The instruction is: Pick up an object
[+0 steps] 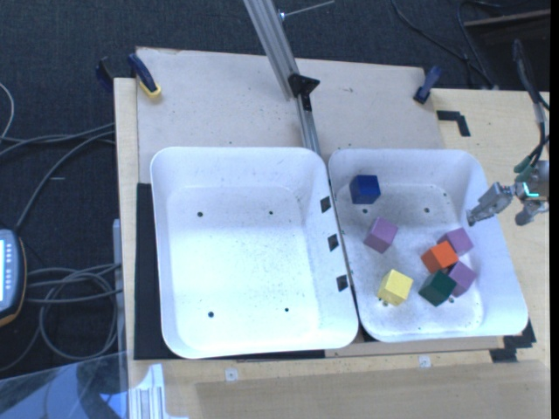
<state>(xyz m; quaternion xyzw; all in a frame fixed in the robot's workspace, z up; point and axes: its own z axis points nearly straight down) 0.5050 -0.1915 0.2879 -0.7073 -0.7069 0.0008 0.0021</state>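
The worktop (pixel 218 85) is carrying two white bins, and the right bin (pixel 489 321), at centre-right of the frame, is holding every candidate: blue cube (pixel 364 188), two-purple/orange/green cluster (pixel 447 269), lone purple cube (pixel 381 234), yellow cube (pixel 396 286). The end effector (pixel 486 206) is hovering at the bin's right rim, empty; whether it is apart or together cannot be told. Likely failures: clipping that rim, or nudging the packed cluster; the blue and lone purple cubes are offering most open floor.

Bright even light, soft shadows, slight blur
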